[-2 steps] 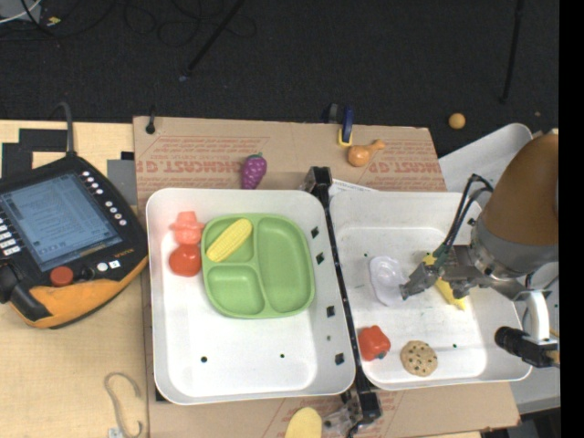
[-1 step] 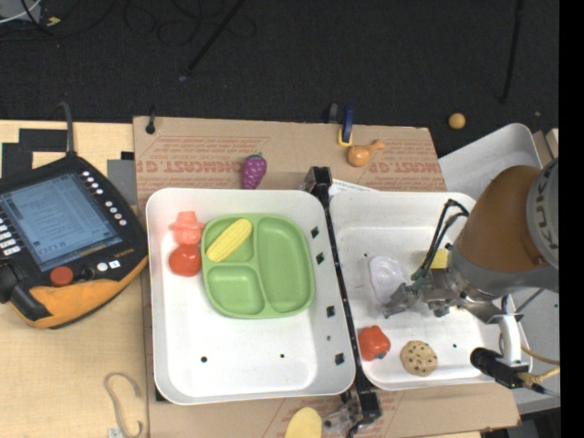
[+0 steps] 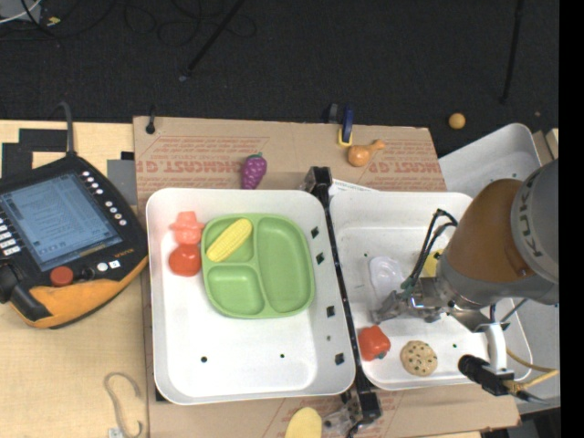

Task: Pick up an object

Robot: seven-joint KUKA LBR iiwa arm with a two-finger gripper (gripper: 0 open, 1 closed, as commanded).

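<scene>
My gripper (image 3: pixel 388 307) hangs low in the right bin (image 3: pixel 401 213), and I cannot tell how it stands. The red tomato (image 3: pixel 373 342) lies just at its six o'clock, the cookie (image 3: pixel 419 358) toward four.

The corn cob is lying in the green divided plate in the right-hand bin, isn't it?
Not quite: the camera view shows the corn cob lying in the green divided plate, but that plate sits in the left-hand bin, not the right-hand one.
</scene>
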